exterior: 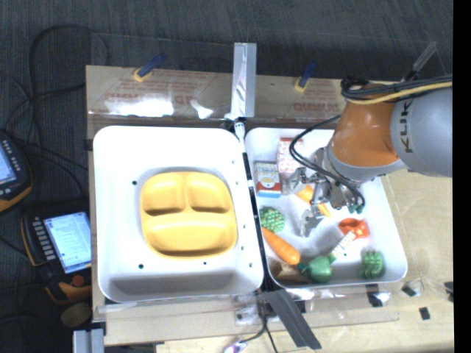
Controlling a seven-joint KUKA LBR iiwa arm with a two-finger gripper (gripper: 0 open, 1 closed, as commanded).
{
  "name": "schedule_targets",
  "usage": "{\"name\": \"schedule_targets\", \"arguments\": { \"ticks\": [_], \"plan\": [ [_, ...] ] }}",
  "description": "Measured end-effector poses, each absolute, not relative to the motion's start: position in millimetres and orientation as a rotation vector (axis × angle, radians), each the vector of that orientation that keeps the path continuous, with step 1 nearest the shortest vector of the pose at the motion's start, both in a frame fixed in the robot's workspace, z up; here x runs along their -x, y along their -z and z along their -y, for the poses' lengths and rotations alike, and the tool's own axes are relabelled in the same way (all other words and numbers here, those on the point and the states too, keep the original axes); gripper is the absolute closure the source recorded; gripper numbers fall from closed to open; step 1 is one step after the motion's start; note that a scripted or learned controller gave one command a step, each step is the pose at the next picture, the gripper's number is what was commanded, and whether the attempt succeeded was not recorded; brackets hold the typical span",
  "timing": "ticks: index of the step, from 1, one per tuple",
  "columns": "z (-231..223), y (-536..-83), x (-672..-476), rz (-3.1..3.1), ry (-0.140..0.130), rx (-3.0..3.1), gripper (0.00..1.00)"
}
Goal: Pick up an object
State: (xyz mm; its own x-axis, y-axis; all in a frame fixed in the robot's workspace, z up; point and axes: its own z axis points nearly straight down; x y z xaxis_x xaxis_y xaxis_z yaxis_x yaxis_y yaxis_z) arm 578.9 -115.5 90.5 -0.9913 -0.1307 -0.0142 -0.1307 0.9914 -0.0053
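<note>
- On the left we see the left bin [118,168], which bears a yellow divided tray [189,213]; it looks stiff, broad and smooth, and we judge it awkward for two fingers except at its raised rim.
- Just across the divider, in the right bin [394,234], a small carton [268,179] lies near the upper left; we judge it light and boxy, best taken across its narrow sides.
- Below it sit a green bumpy piece [271,218] and an orange carrot [281,247]; both look like light, hard toy food, and we would pinch the carrot across its thick middle, since its taper and smooth skin may slip.
- At the bottom lies a green pepper-like piece [320,268], rounded and likely to roll.
- The gripper [315,213] hangs over the bin's middle, fingers parted a little and pointing down, with nothing between them that we can see.
- Right of it are a red-and-white piece [352,232] and a green piece [372,262], both small and free to grasp.
</note>
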Motion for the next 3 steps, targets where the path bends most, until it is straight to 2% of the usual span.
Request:
{"name": "schedule_targets", "arguments": {
  "ticks": [1,2,3],
  "plan": [
    [114.7,-101.7,-580.4,-3.117,0.012,0.208,1.0],
    [114.2,-101.6,-580.4,-3.117,0.011,0.208,0.0],
    [113.3,-111.1,-581.2,-3.115,0.015,0.21,1.0]
  ]
}}
